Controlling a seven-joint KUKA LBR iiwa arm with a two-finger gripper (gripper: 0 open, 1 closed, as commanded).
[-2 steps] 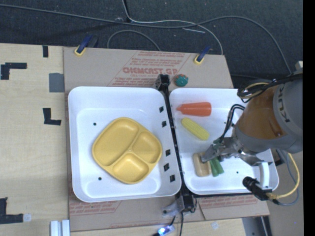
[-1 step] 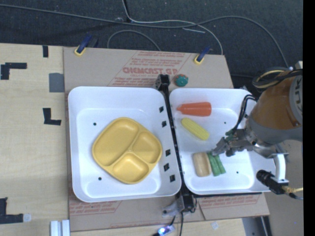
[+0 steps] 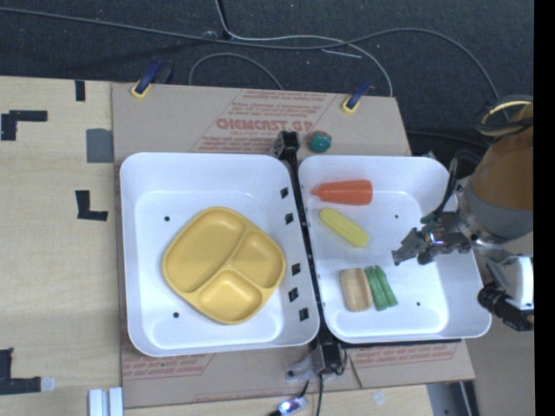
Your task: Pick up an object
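Your tool (image 3: 414, 251) hangs over the right bin (image 3: 434, 173), right of centre; you can't tell its state. Carrot (image 3: 343, 192) and corn (image 3: 342, 227) lie upper left in that bin, bread (image 3: 354, 289) touching a green piece (image 3: 380, 287) lower down. Yellow plate (image 3: 224, 263) sits in the left bin (image 3: 139, 232).

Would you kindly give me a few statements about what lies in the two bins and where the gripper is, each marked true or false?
1. The yellow divided plate lies in the left bin. True.
2. The orange carrot lies in the left bin. False: it lies in the right bin, near its far wall.
3. The green piece lies right beside the tan bread-like piece. True.
4. The gripper grips the yellow corn. False: the corn lies apart from it on the bin floor.
5. A small teal object sits inside the right bin. False: it sits on the cardboard behind the bins.
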